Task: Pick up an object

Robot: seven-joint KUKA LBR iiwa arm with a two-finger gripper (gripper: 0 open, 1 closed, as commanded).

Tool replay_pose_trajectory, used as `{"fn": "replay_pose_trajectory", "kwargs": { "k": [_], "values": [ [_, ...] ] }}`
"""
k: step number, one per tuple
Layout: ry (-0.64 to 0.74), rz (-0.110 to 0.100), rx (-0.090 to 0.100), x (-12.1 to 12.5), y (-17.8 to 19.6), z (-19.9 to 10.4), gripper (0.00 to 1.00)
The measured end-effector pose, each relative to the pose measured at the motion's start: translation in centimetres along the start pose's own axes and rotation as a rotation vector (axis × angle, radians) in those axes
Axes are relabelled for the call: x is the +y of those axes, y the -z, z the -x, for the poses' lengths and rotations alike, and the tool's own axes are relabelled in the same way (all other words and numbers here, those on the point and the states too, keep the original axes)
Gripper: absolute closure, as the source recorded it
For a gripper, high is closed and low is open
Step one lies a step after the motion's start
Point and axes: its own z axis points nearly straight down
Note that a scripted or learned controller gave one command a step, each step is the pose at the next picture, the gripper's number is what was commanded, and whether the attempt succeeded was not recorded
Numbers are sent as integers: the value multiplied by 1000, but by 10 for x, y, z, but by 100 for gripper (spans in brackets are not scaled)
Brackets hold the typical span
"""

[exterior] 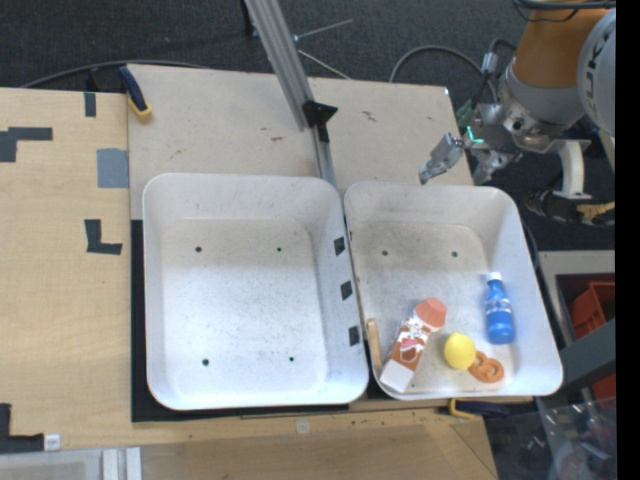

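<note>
The gripper (455,161) hangs above the far rim of the right bin (520,228), its fingers spread and holding nothing. The candidates lie clustered in that bin's near corner: a blue bottle (498,311), a yellow ball (459,350), an orange ring (487,369) and an orange-and-white tube (410,346). The left bin (160,268) holds no objects. Risks noted: the ball touches the ring and sits just beside the tube, so a descent there may nudge neighbours or close on two items; the ball may roll; the bin wall may obstruct the fingers.
</note>
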Motion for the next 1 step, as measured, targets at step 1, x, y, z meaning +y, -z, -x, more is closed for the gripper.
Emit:
{"fn": "replay_pose_trajectory", "kwargs": {
  "k": [1],
  "values": [
    [1, 5, -1, 1, 3, 0, 0]
  ]
}}
